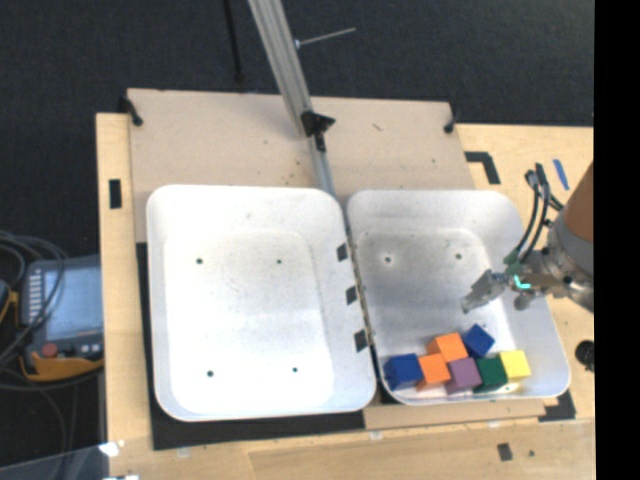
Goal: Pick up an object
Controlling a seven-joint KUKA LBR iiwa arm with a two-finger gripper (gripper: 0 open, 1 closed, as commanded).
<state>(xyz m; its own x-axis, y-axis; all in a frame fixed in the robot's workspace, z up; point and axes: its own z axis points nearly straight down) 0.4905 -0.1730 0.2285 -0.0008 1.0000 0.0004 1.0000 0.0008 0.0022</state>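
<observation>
Several small coloured blocks lie clustered in the front corner of the right bin (420,228): a blue block (402,370), two orange blocks (435,368) (451,346), a second blue one (479,340), a purple one (463,373), a green one (491,371) and a yellow one (515,364). My gripper (500,296) hangs over the right side of this bin, just behind the blocks. Its fingers are spread open with nothing between them. The arm comes in from the right edge.
The left bin (250,298) sits beside the right one, its rim touching it in the middle. A slanted aluminium post (285,58) rises behind the bins. A control pendant (60,313) with cables lies off the bench at the left.
</observation>
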